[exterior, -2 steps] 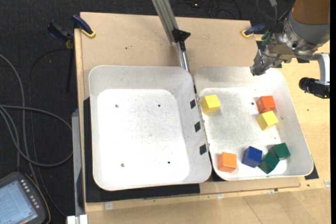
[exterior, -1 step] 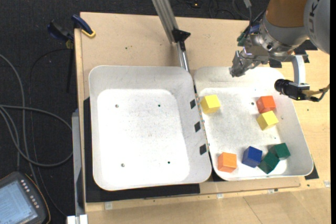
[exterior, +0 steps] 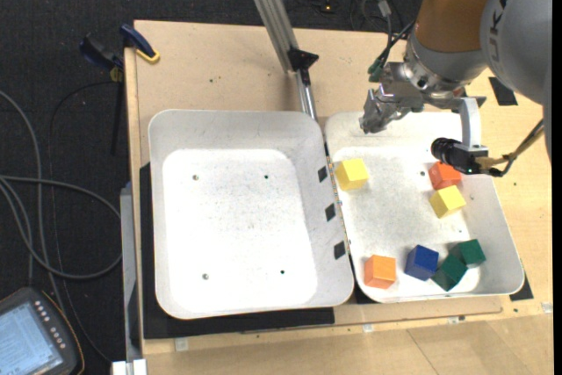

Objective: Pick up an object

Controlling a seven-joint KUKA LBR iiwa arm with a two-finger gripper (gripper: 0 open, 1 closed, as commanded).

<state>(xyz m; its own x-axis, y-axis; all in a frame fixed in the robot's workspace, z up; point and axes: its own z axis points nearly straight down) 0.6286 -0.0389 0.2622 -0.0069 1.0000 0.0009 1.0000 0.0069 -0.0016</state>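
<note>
My gripper (exterior: 378,117) hangs over the far left corner of the right bin (exterior: 395,215), below the grey wrist and orange band. A yellow block (exterior: 352,173) lies a little in front of it, near the bin's left wall. At the bin's right side an orange block (exterior: 444,175) sits with a second yellow block (exterior: 448,201) just in front. Along the near edge lie another orange block (exterior: 380,270), a blue block (exterior: 422,262) and two green blocks (exterior: 471,252) (exterior: 450,273). I see nothing held in the gripper.
The left bin (exterior: 162,189) sits beside the right one, sharing a divider with black clips (exterior: 332,211). A metal pole (exterior: 268,0) slants up from the back of the bench. A small black device on a white bracket (exterior: 461,152) hangs over the right bin's far right.
</note>
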